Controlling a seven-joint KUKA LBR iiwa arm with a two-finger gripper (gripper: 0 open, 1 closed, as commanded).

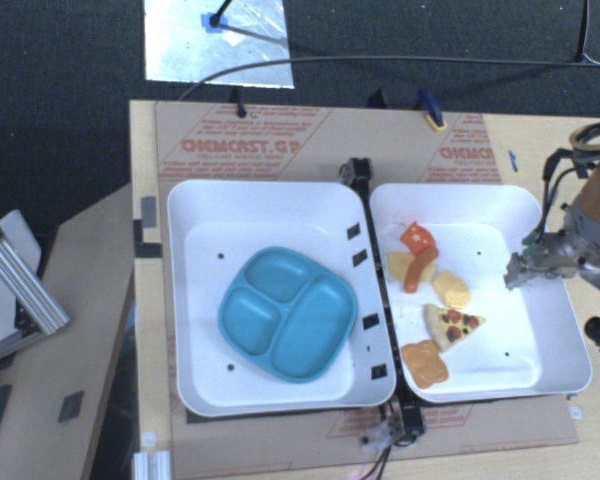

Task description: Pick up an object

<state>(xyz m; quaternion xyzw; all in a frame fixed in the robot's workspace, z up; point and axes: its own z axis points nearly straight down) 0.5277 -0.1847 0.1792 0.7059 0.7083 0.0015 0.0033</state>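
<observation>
Several toy foods lie in the right bin: a red piece, a sausage, a yellow piece, a pizza slice and an orange piece. The gripper hangs over the right side of that bin, to the right of the foods and apart from them. Nothing shows between its fingertips.
A blue divided plate rests in the left bin. A black clip strip runs along the wall between the bins. The grey arm enters from the right edge. Cables cross the dark floor beyond the bench.
</observation>
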